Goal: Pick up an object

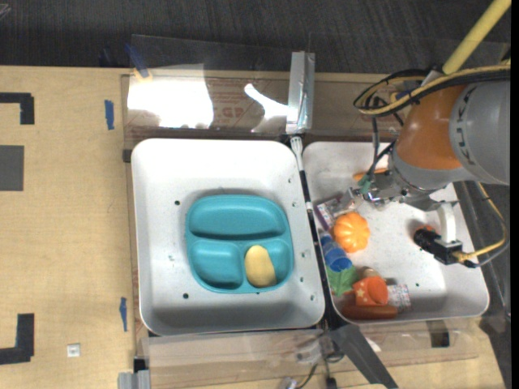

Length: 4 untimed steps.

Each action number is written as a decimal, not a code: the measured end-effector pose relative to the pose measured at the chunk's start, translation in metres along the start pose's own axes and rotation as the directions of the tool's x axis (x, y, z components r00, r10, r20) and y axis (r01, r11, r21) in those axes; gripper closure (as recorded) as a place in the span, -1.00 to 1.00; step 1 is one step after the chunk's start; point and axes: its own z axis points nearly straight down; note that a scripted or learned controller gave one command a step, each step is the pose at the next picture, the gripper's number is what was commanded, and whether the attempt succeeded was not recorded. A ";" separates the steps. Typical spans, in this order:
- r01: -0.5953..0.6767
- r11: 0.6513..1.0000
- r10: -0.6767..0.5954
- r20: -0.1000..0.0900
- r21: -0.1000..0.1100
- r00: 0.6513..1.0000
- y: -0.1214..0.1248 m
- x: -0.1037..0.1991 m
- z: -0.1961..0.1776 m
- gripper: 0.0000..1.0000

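- The gripper (369, 191) hangs over the right bin (466, 294), its fingers too dark and crowded to read: grip unclear.
- A small orange pumpkin (352, 231) lies just below it.
- Further below, jumbled items blur together against the bin's near wall.

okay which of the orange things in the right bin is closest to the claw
The small orange pumpkin, just below the claw. The other orange object lies farther down, near the bin's front edge.

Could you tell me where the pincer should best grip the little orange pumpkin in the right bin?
Probably across the round body of the orange pumpkin, coming straight down. Its upper side faces open bin floor, while a blue item crowds its lower left, so squeezing top-to-bottom seems less safe.
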 end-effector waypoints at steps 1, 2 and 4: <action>-0.001 1.000 0.001 0.000 -0.004 1.000 0.002 0.000 -0.011 1.00; -0.060 0.998 0.060 -0.004 0.021 0.998 0.040 0.057 -0.090 1.00; 0.062 0.998 -0.062 -0.004 0.025 0.998 0.051 0.025 -0.143 -1.00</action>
